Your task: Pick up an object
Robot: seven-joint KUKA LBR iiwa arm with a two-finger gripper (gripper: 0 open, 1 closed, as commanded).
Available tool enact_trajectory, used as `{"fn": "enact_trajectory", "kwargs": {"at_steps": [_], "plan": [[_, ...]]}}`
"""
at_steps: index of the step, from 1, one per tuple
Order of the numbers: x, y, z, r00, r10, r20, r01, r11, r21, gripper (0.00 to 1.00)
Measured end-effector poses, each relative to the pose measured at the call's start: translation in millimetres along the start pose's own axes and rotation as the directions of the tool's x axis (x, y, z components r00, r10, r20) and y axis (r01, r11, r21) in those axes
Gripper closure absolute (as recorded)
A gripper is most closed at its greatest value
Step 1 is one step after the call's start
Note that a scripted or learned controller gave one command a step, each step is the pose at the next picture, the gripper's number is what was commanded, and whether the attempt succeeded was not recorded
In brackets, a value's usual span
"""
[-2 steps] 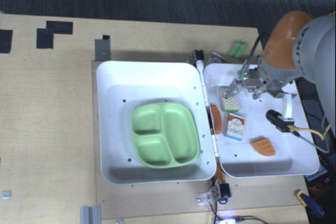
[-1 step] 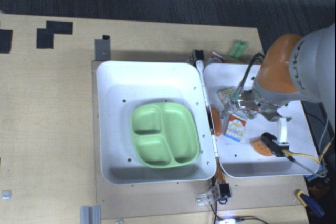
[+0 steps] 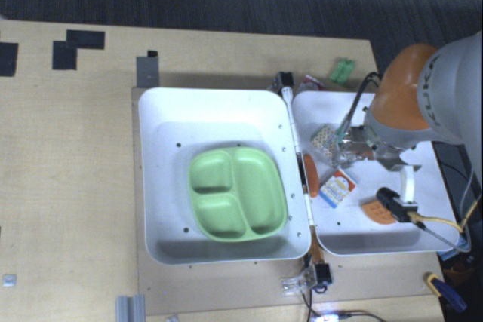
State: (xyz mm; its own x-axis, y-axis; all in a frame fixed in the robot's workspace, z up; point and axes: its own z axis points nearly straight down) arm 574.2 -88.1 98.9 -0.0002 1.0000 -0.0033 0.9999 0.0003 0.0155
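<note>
Because the job is to pick something up, the grey arm with the orange band reaches from the right into the right white bin [image 3: 423, 237], where the small things lie. Its gripper [image 3: 349, 147] hangs low, just beside a small speckled packet [image 3: 324, 138], likely its target. Whether the gripper is holding anything, I cannot tell. A blue and white card [image 3: 336, 188] and an orange piece [image 3: 375, 212] lie near. The green plastic tray with three parts [image 3: 238, 192] sits in the left white bin [image 3: 158, 162] on the tan worktop [image 3: 68, 185].

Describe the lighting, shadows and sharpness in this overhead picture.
Camera view: even, soft light; the left bin shows a faint shadow along its near wall under the green tray; slight glare on the right bin; the gripper and small items beside it look blurry.
</note>
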Motion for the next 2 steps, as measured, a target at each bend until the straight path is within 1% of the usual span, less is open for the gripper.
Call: {"fn": "enact_trajectory", "kwargs": {"at_steps": [1, 2], "plan": [[0, 0, 0, 1.0, -0.001, 0.0, 0.001, 1.0, 0.001, 0.0], [-13, -28, 12, 1.0, -0.001, -0.002, 0.002, 1.0, 0.007, 0.0]]}}
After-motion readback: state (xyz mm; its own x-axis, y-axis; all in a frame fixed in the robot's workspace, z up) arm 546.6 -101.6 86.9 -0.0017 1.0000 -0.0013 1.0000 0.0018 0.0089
